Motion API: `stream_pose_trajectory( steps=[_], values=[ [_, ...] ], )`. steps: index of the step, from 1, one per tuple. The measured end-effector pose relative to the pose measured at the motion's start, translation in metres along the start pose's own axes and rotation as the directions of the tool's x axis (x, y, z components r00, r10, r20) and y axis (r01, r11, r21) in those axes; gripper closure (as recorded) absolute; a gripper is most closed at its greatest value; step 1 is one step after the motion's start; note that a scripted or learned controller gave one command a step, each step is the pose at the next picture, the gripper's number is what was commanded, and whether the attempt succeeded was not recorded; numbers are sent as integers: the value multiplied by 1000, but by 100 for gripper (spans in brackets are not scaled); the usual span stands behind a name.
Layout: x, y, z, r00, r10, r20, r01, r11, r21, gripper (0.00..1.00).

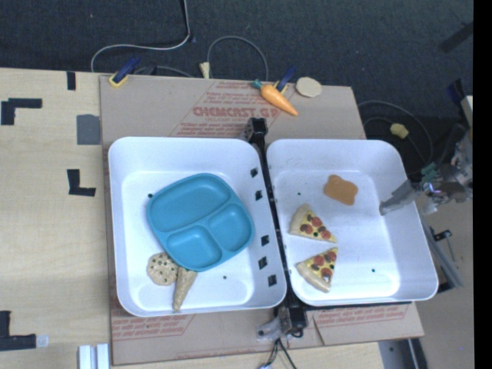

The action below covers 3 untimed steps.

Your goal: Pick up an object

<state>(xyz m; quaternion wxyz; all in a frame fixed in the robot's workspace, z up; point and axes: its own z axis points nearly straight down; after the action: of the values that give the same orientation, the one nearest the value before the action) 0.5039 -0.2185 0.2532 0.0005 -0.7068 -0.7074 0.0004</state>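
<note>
The right bin (pixel 384 154) holds an orange-brown nugget (pixel 340 190) near its back and two toy pizza slices, one in the middle (pixel 311 225) and one nearer the front (pixel 320 268). My gripper (pixel 393 201) hangs over the right bin's right rim, to the right of the nugget and apart from it. I see nothing held in it. In the left bin (pixel 123 160) lies a blue divided plate (pixel 200 221), with a cookie (pixel 161 268) and an ice cream cone (pixel 183 286) at its front left.
A toy carrot (pixel 278 99) and a beige disc (pixel 309 88) lie on the cardboard behind the bins. Cables run along the back and beside the right bin. A black divider (pixel 265 206) separates the two bins.
</note>
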Motion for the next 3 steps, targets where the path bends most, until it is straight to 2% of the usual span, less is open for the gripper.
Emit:
stream_pose_trajectory(
  steps=[1, 2, 3],
  values=[
    [63, 43, 74, 1000, -6, -3, 6, 1000, 4, 0],
    [102, 130, 171, 1000, -7, 5, 7, 1000, -9, 0],
    [88, 169, 165, 1000, -3, 0, 3, 1000, -10, 0]
  ],
)
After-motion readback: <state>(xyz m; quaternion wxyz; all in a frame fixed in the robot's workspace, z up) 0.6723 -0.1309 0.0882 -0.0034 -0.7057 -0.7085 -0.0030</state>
